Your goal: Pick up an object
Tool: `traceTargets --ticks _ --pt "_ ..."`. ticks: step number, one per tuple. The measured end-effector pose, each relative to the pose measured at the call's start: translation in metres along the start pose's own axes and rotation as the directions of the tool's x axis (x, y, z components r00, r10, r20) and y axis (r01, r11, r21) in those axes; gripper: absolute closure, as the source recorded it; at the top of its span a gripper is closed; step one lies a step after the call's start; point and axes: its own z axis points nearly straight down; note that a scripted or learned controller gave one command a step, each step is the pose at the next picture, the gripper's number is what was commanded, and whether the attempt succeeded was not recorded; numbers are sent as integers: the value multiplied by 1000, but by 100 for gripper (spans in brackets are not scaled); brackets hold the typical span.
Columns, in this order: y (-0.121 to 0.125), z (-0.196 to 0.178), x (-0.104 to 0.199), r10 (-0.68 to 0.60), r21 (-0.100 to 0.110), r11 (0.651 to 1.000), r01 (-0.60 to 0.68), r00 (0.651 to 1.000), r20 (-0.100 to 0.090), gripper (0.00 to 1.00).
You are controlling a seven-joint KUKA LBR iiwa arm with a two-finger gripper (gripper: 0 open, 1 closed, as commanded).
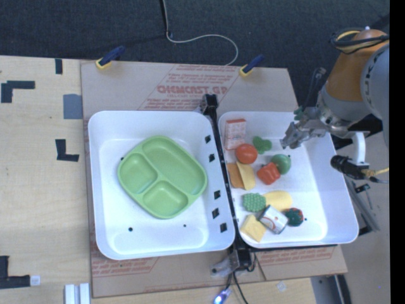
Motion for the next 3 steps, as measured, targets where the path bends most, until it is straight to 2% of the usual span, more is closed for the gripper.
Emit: traceTargets --ticks 1,2,3 --pt "8 -62 2 -1 -1 1000 1 1000 0 100" --pt "9 -66 2 1 5 1000 -1 1000 -1 100" --pt "-25 -55 40 -1 9 1000 1 1000 -3 100"
